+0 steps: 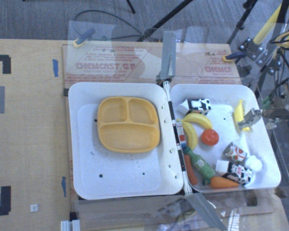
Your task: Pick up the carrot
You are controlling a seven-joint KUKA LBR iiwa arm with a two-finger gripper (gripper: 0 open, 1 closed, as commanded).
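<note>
The carrot (225, 182) is orange and lies flat along the front wall of the right bin (266, 134), its green end pointing left. A green bottle (200, 164) and a black-and-white cow-patterned toy (239, 173) touch it. My gripper (253, 117) shows as a small grey piece over the right side of that bin, beside a yellow banana-like piece (239, 113). It is well behind and to the right of the carrot, and nothing is seen held in it.
The right bin also holds two bananas (196, 123), a red tomato (210, 137), a reddish-orange stick (190, 171) along the left wall, a white ball (254, 163) and a small packet (234, 153). A yellow divided plate (128, 124) sits in the left bin (82, 143).
</note>
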